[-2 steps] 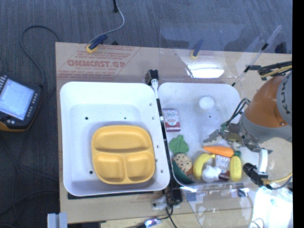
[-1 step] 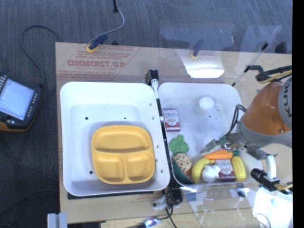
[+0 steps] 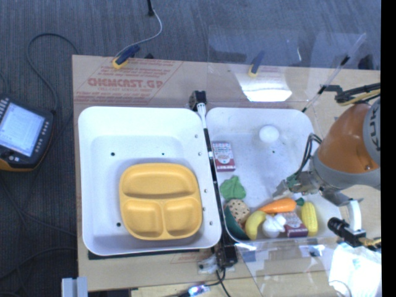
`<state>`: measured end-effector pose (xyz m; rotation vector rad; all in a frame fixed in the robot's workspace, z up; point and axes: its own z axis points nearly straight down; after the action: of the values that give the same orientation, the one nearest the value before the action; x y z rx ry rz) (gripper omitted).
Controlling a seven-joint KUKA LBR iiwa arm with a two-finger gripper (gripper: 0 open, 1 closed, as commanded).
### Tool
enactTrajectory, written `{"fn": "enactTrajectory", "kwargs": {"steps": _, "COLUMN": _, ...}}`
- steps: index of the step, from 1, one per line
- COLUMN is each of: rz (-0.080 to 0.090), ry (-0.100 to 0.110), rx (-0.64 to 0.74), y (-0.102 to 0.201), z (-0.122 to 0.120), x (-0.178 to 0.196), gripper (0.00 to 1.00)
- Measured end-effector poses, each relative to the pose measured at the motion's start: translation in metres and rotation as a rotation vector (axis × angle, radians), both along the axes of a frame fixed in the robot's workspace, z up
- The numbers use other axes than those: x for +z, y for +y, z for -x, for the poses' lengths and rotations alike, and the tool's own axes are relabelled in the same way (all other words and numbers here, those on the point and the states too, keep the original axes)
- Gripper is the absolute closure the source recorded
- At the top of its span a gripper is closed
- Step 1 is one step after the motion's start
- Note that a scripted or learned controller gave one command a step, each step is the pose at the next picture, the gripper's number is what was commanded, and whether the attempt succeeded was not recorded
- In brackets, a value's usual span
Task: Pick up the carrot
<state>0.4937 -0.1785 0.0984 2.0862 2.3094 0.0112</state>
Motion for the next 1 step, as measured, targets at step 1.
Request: {"fn": "enactTrajectory", "kwargs": {"steps": 1, "rz": -0.001, "ry": 0.005, "rx": 0.000, "y": 0.0011, "z": 0.0000, "x": 0.0051, "gripper": 1.00}}
